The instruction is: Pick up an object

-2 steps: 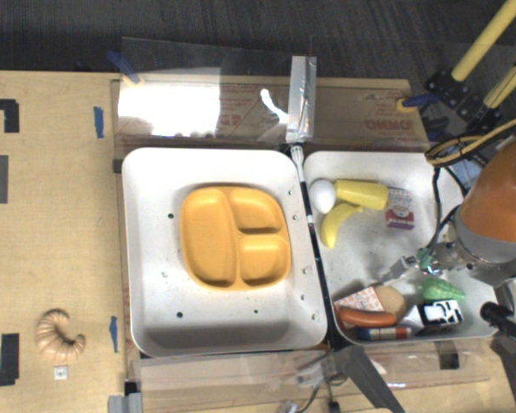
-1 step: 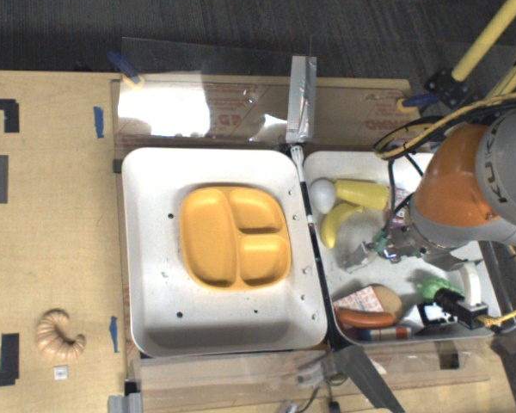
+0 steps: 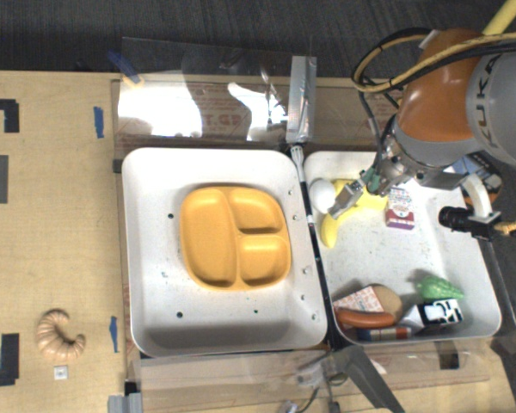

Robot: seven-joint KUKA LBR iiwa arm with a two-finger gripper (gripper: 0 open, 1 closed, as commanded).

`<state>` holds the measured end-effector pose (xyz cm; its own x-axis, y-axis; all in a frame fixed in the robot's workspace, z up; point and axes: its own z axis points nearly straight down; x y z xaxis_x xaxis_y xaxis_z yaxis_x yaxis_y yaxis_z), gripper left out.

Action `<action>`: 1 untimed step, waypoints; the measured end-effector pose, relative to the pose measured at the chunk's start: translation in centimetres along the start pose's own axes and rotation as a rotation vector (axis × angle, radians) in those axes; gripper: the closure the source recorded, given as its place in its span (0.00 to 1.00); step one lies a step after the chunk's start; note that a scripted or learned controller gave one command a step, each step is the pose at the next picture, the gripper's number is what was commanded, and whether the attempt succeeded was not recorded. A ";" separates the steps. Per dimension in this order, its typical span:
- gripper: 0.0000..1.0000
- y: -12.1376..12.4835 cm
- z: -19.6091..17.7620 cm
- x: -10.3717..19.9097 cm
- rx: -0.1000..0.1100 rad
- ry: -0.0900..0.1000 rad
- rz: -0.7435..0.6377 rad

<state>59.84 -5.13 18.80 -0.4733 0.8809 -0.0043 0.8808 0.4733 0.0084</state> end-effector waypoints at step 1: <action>0.00 -3.7 5.9 -3.6 0.012 0.006 0.130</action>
<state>58.39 -10.07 12.85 -0.3553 0.9347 0.0016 0.9347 0.3553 -0.0039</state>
